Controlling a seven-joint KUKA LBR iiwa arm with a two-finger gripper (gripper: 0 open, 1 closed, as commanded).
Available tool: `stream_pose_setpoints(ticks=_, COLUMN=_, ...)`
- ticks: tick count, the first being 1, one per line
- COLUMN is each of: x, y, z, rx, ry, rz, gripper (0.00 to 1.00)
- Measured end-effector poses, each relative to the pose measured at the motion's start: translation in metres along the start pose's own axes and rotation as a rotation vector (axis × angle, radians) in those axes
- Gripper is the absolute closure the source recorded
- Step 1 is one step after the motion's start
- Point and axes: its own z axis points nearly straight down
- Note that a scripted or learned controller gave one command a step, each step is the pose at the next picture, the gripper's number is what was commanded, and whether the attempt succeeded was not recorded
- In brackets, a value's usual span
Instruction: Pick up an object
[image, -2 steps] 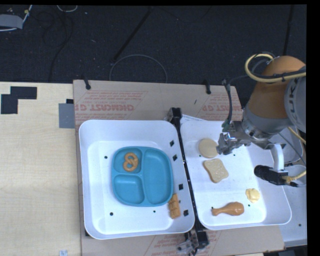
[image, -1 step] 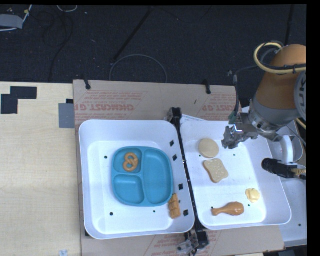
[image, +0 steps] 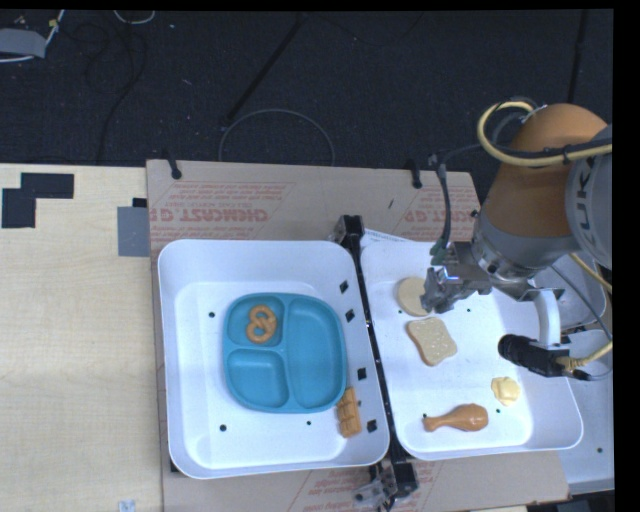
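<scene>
My gripper (image: 436, 296) hangs low in the right bin (image: 560, 440), at the right edge of a round tan cracker (image: 409, 296) that it partly covers. Just below it lies a slice of toy bread (image: 432, 341). Near the bin's front edge rests a toy chicken drumstick (image: 458, 418), and a small yellow piece (image: 506, 390) sits to its upper right.
The left bin (image: 190, 440) holds a blue divided plate (image: 300, 350) with a pretzel (image: 261, 323) in its upper-left compartment. An orange snack piece (image: 348, 412) lies by that bin's right wall. A black cable fitting (image: 533, 355) juts over the right bin.
</scene>
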Motion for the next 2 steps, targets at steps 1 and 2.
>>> stream_pose_setpoints(ticks=1, x=0.054, y=-0.014, z=-0.006, rx=0.000, ry=0.001, rz=-0.002, gripper=1.00)
stream_pose_setpoints(ticks=2, x=0.100, y=-0.036, z=-0.003, rx=0.001, ry=0.000, rz=-0.001, gripper=1.00)
